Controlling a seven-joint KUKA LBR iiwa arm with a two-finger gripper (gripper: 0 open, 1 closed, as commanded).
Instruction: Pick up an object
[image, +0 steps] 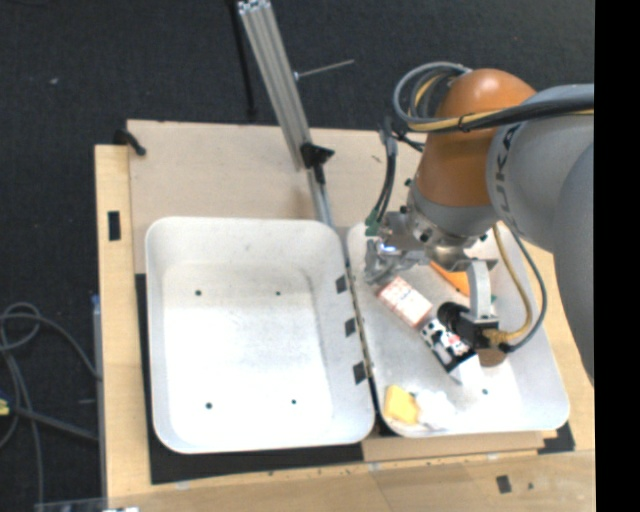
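Likely target: small red-and-white cardboard box (403, 300), lying flat, open to reach from above.
Gripper (385, 255): just beside the box, set low for approach; open or closed, cannot tell.

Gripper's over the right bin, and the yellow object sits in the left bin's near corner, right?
Not quite: in the camera view the yellow object lies in the right bin, in its near left corner, not in the left bin. The gripper is over the right bin, as you said.
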